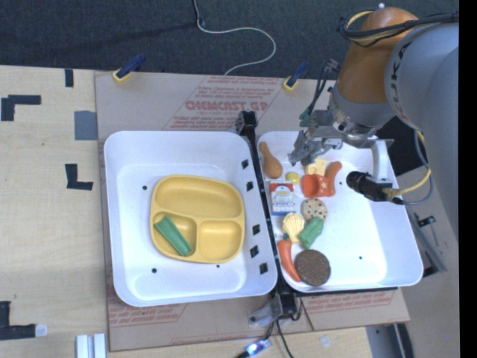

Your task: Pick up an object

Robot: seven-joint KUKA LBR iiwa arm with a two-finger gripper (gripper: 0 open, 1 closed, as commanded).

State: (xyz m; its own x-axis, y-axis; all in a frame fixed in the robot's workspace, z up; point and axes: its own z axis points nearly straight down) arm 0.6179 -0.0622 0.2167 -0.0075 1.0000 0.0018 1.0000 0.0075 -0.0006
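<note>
My gripper (307,154) hangs over the far left part of the right bin (373,237), its dark fingers pointing down toward the pile of toy food. Just left of it lies a brown drumstick-shaped piece (270,161). Below the fingertips sit a yellow piece (317,168), a red tomato (309,186) and an orange-red sausage (332,176). Further toward the front lie a small blue-and-white carton (282,199), a chocolate-chip cookie (314,209), a corn cob (294,224), a green piece (311,231), a carrot (288,258) and a brown round patty (312,267). Nothing shows between the fingers.
The left bin (127,200) holds a yellow divided plate (200,218) with a green pickle-like piece (173,235) in its front left compartment. A black clip row (253,192) runs between the bins. The arm's grey and orange body (387,58) rises at the right. A white cable (231,32) lies behind.
</note>
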